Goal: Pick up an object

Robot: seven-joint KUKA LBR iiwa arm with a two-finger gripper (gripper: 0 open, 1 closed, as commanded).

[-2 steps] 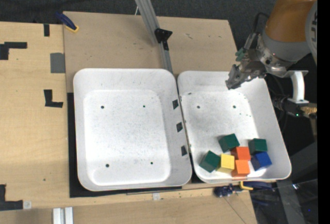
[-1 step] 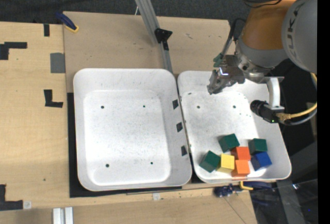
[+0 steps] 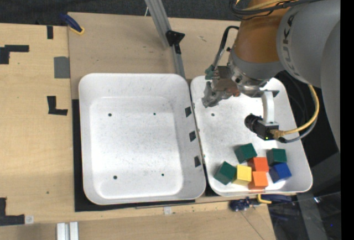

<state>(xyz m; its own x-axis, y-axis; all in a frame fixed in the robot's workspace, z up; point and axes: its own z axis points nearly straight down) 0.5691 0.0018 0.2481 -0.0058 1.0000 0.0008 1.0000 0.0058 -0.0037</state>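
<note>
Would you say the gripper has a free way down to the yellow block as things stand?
Probably yes: the gripper hangs over the right bin, and the yellow block lies uncovered, though green and orange blocks crowd its sides.

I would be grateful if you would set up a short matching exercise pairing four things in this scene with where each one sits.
Things:
1. yellow block
2. blue block
3. gripper
4. left bin

Places:
A. far left part of the right bin
B. beside the right bin, away from the arm
C. between a green block and an orange one
D. right end of the block cluster, in front of a green block

Pairs: 1-C, 2-D, 3-A, 4-B
</note>
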